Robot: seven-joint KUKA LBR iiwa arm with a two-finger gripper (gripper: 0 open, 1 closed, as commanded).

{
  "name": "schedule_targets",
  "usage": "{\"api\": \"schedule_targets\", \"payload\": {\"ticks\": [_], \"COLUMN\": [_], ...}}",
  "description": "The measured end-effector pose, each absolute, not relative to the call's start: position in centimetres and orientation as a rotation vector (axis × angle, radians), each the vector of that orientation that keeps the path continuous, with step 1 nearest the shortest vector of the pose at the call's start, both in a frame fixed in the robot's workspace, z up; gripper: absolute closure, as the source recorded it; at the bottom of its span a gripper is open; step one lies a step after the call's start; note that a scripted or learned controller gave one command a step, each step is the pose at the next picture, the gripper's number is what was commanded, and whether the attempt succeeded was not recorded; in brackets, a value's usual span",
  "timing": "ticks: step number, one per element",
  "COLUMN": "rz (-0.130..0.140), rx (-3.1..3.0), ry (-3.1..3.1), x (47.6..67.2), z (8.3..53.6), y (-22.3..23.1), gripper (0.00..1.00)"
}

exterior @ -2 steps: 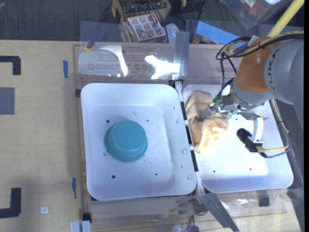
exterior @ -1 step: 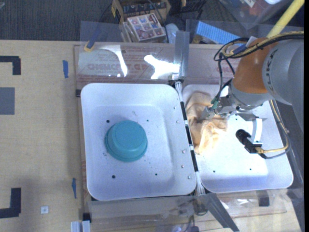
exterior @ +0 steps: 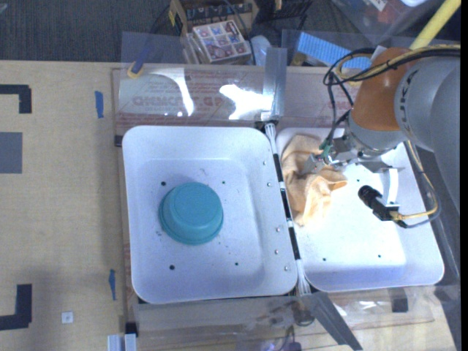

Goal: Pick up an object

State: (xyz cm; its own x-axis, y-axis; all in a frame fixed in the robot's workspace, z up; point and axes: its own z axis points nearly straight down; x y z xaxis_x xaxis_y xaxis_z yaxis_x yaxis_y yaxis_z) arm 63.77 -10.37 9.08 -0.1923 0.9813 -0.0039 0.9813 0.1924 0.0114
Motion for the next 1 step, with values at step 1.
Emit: {"api": "schedule_targets", "payload": {"ticks": [1], "rz": [0.018], "rx": [1.987], "ry": [2.414], "x": [63.96], "z": [10.27], "y": [-10.28], "gripper": [1.0]}}
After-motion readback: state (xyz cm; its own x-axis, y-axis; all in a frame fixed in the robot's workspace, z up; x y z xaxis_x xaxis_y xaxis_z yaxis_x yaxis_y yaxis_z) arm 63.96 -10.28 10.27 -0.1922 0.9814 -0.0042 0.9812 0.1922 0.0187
